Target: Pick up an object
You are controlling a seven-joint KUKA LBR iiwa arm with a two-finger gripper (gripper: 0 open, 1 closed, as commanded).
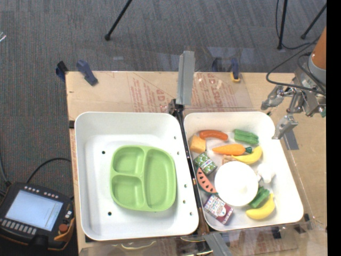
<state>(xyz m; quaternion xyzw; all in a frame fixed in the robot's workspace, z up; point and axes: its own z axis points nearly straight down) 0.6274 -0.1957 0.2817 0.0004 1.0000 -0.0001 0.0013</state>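
- Two-finger metal gripper (285, 122) hangs over the right white bin's (296, 193) far-right rim; fingers spread, holding nothing.
- Nearest candidate: green toy pepper (245, 137), just left, long axis left-right.
- Orange toy carrot (230, 149) lies nearer.

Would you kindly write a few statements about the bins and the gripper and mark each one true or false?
1. The green tray lies in the left bin. True.
2. The gripper grips a banana. False: it hangs over the right bin's far right corner, holding nothing.
3. The carrot lies beside a banana. True.
4. The white plate sits in the left bin. False: it is in the right bin.
5. Two bananas are in the right bin. True.
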